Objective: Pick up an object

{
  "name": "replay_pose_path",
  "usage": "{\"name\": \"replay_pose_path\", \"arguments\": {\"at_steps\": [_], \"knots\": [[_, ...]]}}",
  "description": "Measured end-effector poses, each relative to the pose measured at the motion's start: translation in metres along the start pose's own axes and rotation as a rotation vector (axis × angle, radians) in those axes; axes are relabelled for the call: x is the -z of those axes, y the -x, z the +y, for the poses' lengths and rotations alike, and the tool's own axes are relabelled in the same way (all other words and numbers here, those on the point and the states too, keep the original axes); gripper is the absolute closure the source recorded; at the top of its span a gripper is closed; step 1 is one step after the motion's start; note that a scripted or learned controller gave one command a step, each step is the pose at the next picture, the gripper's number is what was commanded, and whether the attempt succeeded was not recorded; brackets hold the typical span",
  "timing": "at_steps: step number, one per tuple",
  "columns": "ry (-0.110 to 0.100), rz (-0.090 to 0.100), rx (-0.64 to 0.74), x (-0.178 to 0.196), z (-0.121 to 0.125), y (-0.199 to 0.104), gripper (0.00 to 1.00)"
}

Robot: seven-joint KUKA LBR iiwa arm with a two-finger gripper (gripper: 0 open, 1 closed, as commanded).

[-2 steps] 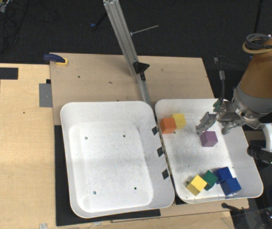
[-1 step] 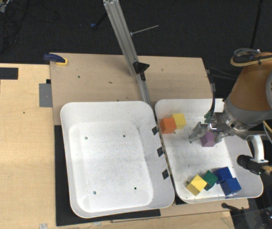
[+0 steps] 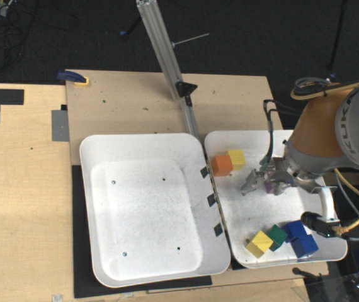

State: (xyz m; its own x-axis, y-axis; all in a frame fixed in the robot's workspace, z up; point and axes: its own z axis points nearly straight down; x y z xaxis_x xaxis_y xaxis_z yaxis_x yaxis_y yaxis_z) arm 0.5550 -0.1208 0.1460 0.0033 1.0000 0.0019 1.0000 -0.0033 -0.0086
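Gripper [image 3: 262, 182] sits low in the right bin [image 3: 242, 228], finger spread indeterminate, orange block [image 3: 222, 165] nearby.

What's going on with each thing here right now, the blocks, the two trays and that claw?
Orange block: resting in right bin, touching yellow block.
Second yellow block, green block, blue blocks: clustered at right bin's near edge.
Left bin: flat on bench.
Right bin: flat on bench.
Gripper: low over right bin, holding nothing visible.
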Motion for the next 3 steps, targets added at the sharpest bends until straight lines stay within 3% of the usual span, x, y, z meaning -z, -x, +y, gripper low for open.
{"name": "replay_pose_path", "arguments": {"at_steps": [1, 3], "knots": [[0.004, -0.001, -0.010, 0.013, 0.000, 0.003, 1.00], [0.011, -0.002, 0.004, 0.096, -0.003, 0.002, 1.00]]}}
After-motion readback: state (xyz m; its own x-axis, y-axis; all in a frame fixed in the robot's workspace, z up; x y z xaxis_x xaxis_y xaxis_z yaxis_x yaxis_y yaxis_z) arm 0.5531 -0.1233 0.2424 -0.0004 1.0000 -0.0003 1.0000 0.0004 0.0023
